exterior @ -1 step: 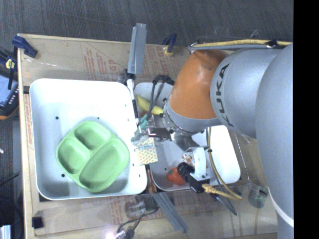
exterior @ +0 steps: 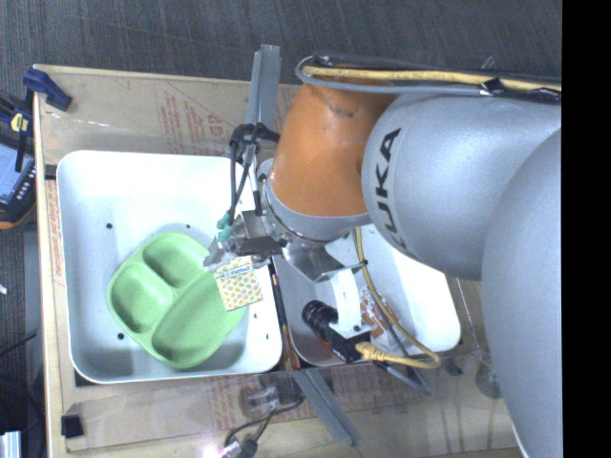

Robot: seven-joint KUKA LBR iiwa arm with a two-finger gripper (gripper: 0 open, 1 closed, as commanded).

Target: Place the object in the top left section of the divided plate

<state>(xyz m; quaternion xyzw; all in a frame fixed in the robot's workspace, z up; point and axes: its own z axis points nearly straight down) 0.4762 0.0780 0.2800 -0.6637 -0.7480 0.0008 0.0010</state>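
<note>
A green divided plate (exterior: 153, 299) lies tilted in the left white bin (exterior: 115, 189), with two small sections on its upper left and one large section at its lower right. A small square packet (exterior: 239, 287) with a yellow and white pattern sits at the plate's right edge, over the rim of the large section. My gripper (exterior: 232, 252) is directly above the packet and touching or nearly touching its top. The grey and orange arm covers what lies behind it.
The arm's bulk hides most of the right bin (exterior: 431, 318). A black cylindrical part with a yellowish cable (exterior: 325, 321) shows low over that bin. The wall between the bins (exterior: 279, 322) runs just right of the packet. Bare white floor lies above and left of the plate.
</note>
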